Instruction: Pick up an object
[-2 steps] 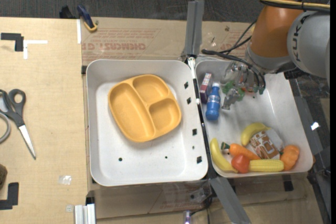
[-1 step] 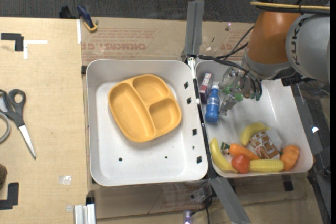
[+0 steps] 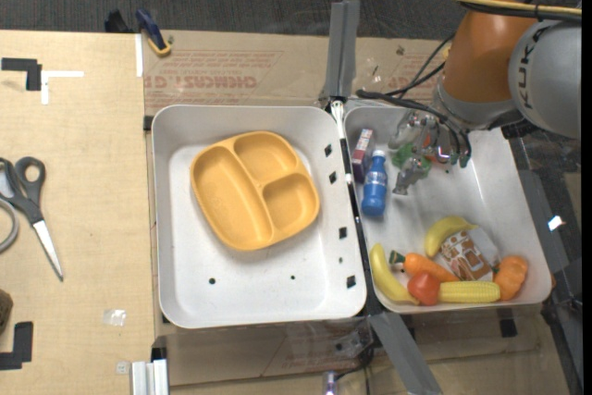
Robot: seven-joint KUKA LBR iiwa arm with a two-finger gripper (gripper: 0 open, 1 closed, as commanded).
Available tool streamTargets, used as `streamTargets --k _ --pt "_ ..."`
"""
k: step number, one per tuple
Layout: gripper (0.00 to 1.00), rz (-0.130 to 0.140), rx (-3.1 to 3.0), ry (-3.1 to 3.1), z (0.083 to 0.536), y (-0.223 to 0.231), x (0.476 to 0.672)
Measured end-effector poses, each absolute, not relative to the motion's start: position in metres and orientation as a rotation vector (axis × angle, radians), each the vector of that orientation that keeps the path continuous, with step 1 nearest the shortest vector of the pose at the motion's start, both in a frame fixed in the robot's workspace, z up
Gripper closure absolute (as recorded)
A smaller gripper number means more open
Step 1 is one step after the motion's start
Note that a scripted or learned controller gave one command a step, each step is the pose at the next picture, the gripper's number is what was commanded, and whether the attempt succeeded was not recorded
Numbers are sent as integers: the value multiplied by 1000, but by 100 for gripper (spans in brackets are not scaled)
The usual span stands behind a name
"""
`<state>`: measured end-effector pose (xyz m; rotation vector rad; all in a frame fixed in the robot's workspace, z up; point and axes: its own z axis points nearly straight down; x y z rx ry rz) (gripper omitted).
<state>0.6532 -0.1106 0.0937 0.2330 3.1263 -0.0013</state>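
A blue bottle (image 3: 374, 187) with a white cap is seen lying in the right bin (image 3: 490, 190), near its left wall, beside a small pink box (image 3: 363, 144).

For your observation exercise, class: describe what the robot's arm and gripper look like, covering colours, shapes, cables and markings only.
The arm is a rounded, light grey casing with dark lettering on its side, partly visible. Above the wrist sits a wide, glossy orange band. Thin black cables loop out around the band and wrist. The gripper is a small metallic assembly, silver and grey, with a few small red and green touches among its parts.
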Motion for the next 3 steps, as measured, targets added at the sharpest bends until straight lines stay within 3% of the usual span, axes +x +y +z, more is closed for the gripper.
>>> streamTargets --k 3 --pt "0 -1 232 3126 94 -110 653"
